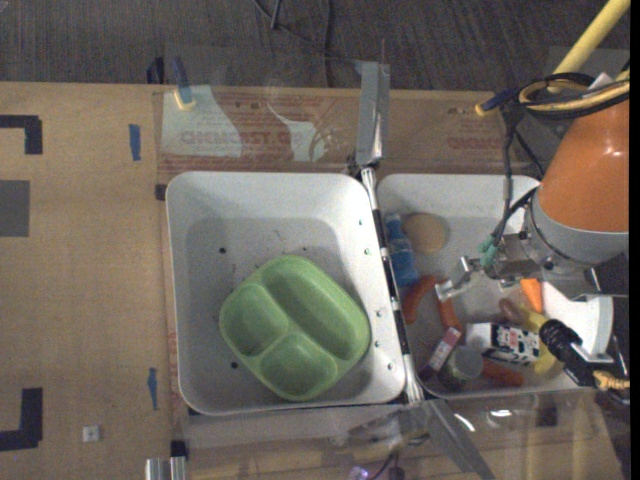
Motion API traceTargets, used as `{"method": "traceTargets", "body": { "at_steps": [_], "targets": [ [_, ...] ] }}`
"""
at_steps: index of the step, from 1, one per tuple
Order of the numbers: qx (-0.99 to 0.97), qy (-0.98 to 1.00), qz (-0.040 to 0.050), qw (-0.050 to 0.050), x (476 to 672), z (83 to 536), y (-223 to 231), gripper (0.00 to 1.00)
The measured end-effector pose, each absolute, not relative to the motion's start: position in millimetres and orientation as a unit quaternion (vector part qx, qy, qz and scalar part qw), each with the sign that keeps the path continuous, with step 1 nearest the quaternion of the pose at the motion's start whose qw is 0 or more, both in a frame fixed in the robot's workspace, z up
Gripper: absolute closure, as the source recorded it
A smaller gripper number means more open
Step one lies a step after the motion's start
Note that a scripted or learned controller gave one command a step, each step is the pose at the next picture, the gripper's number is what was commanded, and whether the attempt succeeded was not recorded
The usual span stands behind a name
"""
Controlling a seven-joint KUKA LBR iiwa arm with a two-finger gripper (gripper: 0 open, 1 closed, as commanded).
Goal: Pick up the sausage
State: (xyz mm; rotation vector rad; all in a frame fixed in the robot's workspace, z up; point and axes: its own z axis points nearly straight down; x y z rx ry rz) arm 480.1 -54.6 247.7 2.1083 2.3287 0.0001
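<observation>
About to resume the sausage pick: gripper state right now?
Gripper: over the right bin, above the sausage; open or shut cannot be told.

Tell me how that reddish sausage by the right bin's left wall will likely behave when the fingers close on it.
The sausage looks smooth and rounded, so it may roll or slip. It lies slanted against the right bin wall beside a blue item, so it could wedge. It looks like toy food, probably light.
</observation>
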Motion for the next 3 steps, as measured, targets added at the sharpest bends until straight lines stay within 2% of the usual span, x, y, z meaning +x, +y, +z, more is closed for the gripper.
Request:
{"method": "traceTargets", "body": {
  "at_steps": [1,2,3],
  "targets": [
    [0.661,0.750,-0.0003,-0.001,498.1,184.0,-46.9,0.00],
    [0.622,0.783,-0.0001,-0.001,514.0,149.2,-103.6,0.00],
    [0.602,0.799,0.0019,0.003,537.1,86.9,-117.5,0.00]
  ]
}}
